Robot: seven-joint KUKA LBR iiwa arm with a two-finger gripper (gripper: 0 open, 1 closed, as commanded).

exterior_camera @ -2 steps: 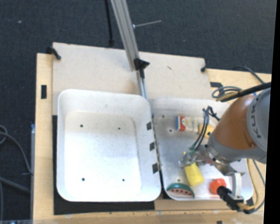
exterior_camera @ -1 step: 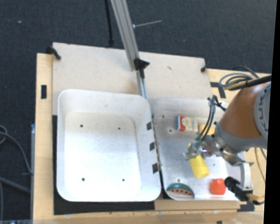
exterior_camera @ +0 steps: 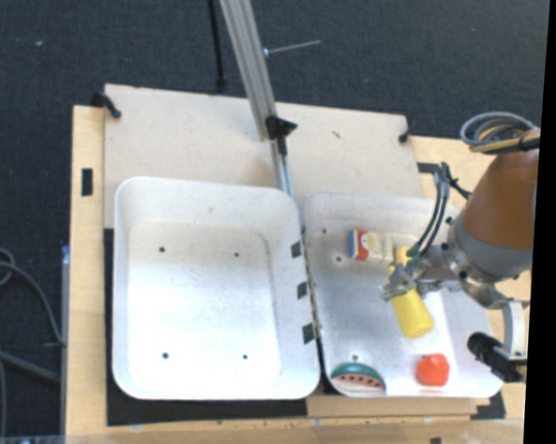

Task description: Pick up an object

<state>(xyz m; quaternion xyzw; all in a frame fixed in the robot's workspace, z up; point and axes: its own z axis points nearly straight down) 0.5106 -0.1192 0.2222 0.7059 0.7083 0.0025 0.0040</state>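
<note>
You saw the arm (exterior_camera: 499,211) reach into the right bin (exterior_camera: 349,296), its gripper (exterior_camera: 401,285) low over the yellow cylinder (exterior_camera: 411,314) and touching its upper end; whether the jaws gripped it, you could not tell. A small carton (exterior_camera: 369,244) lay behind, a red ball (exterior_camera: 432,369) and watermelon slice (exterior_camera: 358,378) nearer the front rim.

Bench (exterior_camera: 82,279): pale wood, on dark carpet.
On it: beige board (exterior_camera: 189,136); left white bin (exterior_camera: 208,292), right white bin (exterior_camera: 349,296), touching.
</note>
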